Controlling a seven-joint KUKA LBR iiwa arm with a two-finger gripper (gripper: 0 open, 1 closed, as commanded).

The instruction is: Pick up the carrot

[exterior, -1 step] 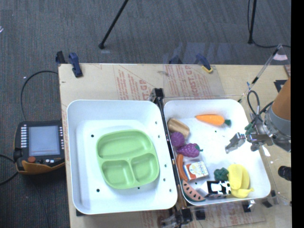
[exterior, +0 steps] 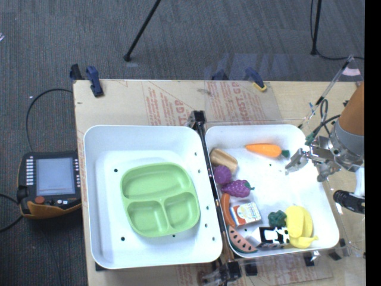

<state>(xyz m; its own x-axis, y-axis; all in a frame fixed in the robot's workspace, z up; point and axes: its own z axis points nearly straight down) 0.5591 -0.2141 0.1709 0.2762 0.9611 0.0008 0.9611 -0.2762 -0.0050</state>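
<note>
- We see the smooth, tapered orange carrot (exterior: 264, 150) lying far in the right bin (exterior: 326, 216)
- We find the metal gripper (exterior: 296, 161) just right of it, fingers apart, gripping nothing

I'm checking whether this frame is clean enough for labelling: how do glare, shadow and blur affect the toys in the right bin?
Camera view: even, soft lighting, no hard shadows; the white right bin floor is washed out near its middle, yet the orange toy carrot stands out clearly; small toys along the bin's lower edge look soft; the two-finger gripper is slightly blurred.
</note>
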